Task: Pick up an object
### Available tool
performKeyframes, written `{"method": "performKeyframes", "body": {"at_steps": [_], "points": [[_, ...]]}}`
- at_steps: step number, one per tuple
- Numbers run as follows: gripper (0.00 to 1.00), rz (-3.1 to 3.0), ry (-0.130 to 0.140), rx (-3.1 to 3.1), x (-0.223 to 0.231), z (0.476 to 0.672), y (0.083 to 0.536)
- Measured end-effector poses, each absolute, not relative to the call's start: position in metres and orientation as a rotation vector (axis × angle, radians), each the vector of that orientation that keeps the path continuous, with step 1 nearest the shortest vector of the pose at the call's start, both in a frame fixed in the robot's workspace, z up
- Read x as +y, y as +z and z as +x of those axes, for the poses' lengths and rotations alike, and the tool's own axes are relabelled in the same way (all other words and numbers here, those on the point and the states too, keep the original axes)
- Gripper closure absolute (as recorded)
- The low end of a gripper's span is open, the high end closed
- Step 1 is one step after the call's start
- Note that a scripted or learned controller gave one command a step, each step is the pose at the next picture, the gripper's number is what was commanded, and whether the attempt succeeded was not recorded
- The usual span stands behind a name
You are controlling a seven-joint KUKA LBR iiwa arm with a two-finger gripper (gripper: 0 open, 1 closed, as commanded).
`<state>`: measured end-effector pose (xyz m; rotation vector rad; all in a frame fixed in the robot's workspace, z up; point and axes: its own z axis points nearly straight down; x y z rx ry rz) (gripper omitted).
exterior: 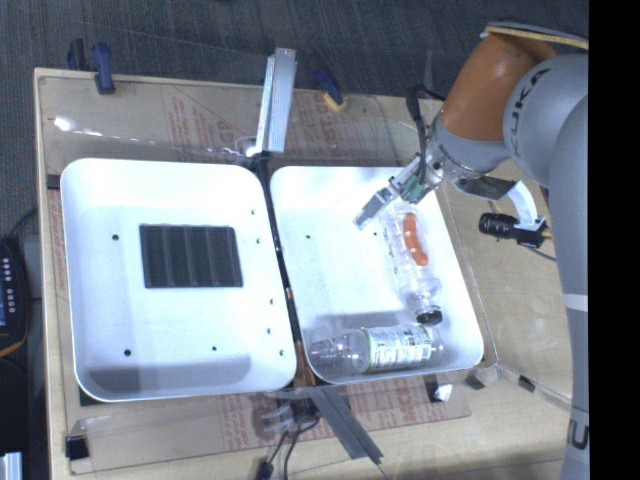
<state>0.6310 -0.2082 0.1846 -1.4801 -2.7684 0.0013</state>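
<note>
- Nearest the camera, a clear bottle with a printed label [375, 349] lies on its side along the front wall of the right bin [320, 268], its cap end near the front right corner.
- Behind it, a 2nd clear bottle with an orange patch [412, 258] lies lengthwise along the right wall, its dark cap pointing toward the labelled bottle; the 2 sit near each other but look apart.
- The gripper [385, 203] hangs over the far end of that 2nd bottle, tilted; whether its jaws are apart or together I cannot tell, and nothing is visibly held.
- The left bin [100, 298] holds a dark ribbed rectangle [190, 256], well apart from the arm.
- Risks: either bottle is round and smooth, so it could roll or squirt out of a pinch; the one under the gripper hugs the wall, leaving little room on that side, and the tilted approach may glance off.
</note>
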Motion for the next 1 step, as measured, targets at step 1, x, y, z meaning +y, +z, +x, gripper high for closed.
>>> {"method": "performKeyframes", "body": {"at_steps": [1], "points": [[0.0, -1.444, 0.0, -2.79, -0.2078, 0.6352, 0.179]]}}
